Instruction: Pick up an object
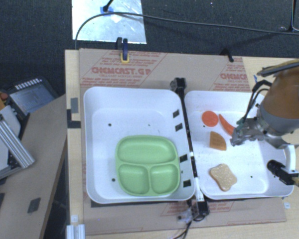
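- The gripper [237, 136] hung low in the right bin [249, 99], just right of the chili [226, 124].
- Whether its jaws were apart was impossible to tell.
- It held nothing visibly.

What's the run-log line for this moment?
gripper: low in right bin, beside orange wedge | nearby: red disc, red strip, cracker | left bin: green tray

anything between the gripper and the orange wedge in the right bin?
Nothing visible. The gripper sits just right of the orange wedge, bare bin floor between them. The red strip lies above that gap, the tan slice well below.
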Controlling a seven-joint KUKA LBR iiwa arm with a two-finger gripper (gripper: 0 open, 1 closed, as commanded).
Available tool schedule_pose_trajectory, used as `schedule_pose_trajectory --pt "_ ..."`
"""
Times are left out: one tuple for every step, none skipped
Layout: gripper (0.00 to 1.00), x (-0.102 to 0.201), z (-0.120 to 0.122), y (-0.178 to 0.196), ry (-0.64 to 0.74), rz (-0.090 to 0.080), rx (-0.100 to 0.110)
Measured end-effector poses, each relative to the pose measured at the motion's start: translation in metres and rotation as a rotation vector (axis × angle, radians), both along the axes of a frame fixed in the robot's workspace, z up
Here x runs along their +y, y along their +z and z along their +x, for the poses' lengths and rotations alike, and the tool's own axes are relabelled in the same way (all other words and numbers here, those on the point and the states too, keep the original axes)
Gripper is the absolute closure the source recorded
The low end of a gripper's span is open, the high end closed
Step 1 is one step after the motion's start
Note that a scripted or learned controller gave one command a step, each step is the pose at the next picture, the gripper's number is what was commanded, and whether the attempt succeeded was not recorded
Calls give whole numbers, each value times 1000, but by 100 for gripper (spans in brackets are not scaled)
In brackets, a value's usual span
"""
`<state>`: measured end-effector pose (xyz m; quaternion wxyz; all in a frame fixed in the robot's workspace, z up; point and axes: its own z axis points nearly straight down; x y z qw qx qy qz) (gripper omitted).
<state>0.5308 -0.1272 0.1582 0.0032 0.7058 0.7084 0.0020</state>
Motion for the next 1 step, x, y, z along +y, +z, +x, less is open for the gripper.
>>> schedule_pose_trajectory --pt "100 3 11 56 1 0 0"
